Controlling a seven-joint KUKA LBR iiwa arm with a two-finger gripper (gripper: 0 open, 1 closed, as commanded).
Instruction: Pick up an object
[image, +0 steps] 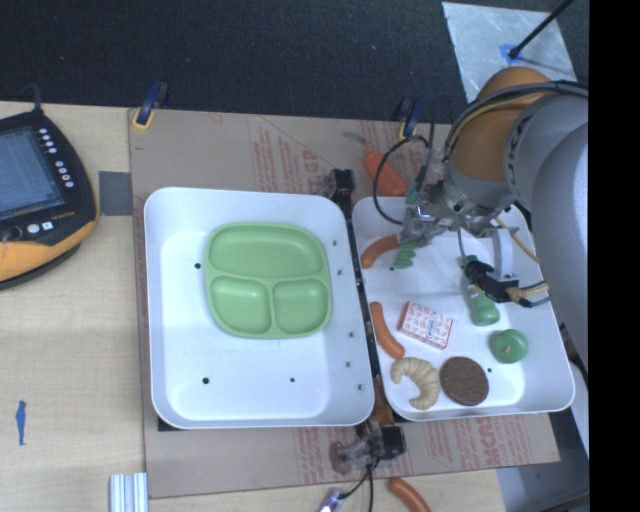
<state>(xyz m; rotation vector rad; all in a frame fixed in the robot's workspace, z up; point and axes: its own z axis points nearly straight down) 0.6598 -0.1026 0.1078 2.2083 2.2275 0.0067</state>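
Observation:
My gripper (410, 240) hangs low over the back left part of the right bin (545, 400). A small green piece (403, 259) shows right at its tip, and whether it is held is unclear. An orange sausage (378, 249) lies just left of the gripper. Nearer the front lie a second orange sausage (386, 331), a red and white packet (425, 325), a croissant (418, 381) and a brown cookie (464, 380). A green round fruit (508, 345) and another green item (483, 309) rest at the right side.
The left bin (175, 380) holds a green divided plate (268, 278). An orange item (386, 172) lies outside behind the bins, and another sausage (408, 492) lies in front. A teach pendant (35, 195) sits at far left. The arm (530, 160) covers the right bin's back right corner.

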